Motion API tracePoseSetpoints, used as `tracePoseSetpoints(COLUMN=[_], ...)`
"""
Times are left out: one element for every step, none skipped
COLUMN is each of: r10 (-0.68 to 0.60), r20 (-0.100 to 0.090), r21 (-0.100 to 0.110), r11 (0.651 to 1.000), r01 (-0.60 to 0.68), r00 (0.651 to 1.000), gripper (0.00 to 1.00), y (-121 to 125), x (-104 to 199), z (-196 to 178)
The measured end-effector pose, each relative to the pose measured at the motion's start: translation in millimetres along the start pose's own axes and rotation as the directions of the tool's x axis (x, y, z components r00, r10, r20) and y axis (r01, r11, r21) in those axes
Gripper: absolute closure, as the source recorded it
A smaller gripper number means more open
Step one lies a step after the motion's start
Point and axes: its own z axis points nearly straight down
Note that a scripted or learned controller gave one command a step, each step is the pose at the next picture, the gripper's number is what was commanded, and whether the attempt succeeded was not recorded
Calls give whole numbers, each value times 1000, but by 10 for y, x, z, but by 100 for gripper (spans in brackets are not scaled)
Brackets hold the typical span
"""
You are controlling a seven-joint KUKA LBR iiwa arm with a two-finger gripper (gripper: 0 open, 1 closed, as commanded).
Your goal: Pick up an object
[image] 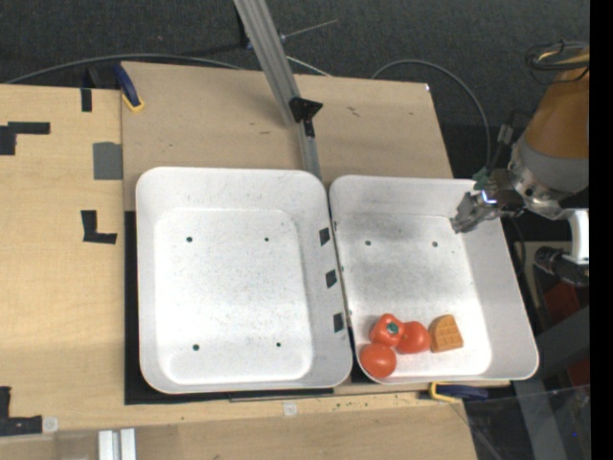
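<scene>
Counter (220,113): pale wood surface, seen from above at a slant, carrying two shallow white bins side by side. Black tape marks lie on its left part, with a grey patch (107,159) near them and a blue-and-yellow item (128,88) by the far left corner.

Left bin (158,257): white, speckled floor with four small dark dots.

Right bin (402,209): white, touching the left bin along its inner wall, where three small dark clips sit on the shared edge. Contents all gathered at the near end:
- Red tomato-like pieces (391,338): a cluster of round red items, one with a green spot on top, touching one another, the lowest resting against the bin's near rim.
- Orange waffle-like block (445,333): small, square, ridged, just beside the red cluster on its right.

Metal pole (273,56): grey bar slanting down from the top of the view, ending at a black bracket near the far edge of the bins.

Arm (556,137): grey with an orange band, entering from the right side.

Gripper (469,214): over the right bin's far right corner, well apart from the red and orange items. Fingers small and blurred at this angle; cannot tell whether they are spread or closed. Nothing visible between them.

Cables: dark loops on the floor beyond the counter.
</scene>
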Motion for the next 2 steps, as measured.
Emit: tracePoseSetpoints(r10=[0, -3], r20=[1, -3], r21=[-2, 5], r11=[1000, 1000], r01=[0, 3], r00=[1000, 1000], gripper=[100, 100], y=[87, 53], x=[-67, 382], z=[-565, -547])
